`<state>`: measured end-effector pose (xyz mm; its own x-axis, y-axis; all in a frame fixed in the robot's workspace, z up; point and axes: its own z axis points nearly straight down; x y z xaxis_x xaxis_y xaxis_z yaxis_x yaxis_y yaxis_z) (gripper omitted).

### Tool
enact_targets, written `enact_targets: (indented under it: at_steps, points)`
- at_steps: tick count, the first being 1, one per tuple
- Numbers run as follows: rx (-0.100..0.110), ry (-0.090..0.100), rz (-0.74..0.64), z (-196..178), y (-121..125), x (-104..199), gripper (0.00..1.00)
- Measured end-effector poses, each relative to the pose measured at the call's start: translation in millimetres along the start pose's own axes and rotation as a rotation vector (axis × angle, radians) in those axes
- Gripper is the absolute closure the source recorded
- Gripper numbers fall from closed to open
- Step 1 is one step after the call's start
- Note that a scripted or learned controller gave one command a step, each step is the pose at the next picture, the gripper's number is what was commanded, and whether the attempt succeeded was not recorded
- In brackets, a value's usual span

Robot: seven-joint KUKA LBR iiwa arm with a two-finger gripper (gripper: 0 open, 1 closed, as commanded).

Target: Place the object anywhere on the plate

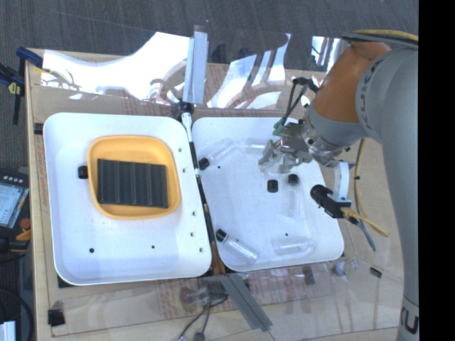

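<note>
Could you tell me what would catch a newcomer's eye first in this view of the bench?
Most striking is the yellow plate in the left bin, with a dark ribbed block lying on it. Next comes the grey arm with its orange band, reaching in from the right, its gripper low over the right bin. Small dark pieces lie on that bin's floor just below the gripper.
</note>
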<state>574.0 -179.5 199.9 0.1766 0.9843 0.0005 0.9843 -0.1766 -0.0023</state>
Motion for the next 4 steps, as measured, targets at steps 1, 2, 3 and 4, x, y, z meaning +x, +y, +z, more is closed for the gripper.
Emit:
enact_targets:
  at_steps: [1,2,3,4]
  points:
    - [0.000,0.000,0.000,0,0,0,0.00]
    - [0.003,0.001,-0.344,0,-10,22,0.00]
    - [0.001,0.000,-0.341,-25,-65,48,0.00]
    - [0.003,0.000,-0.315,9,-82,81,0.00]
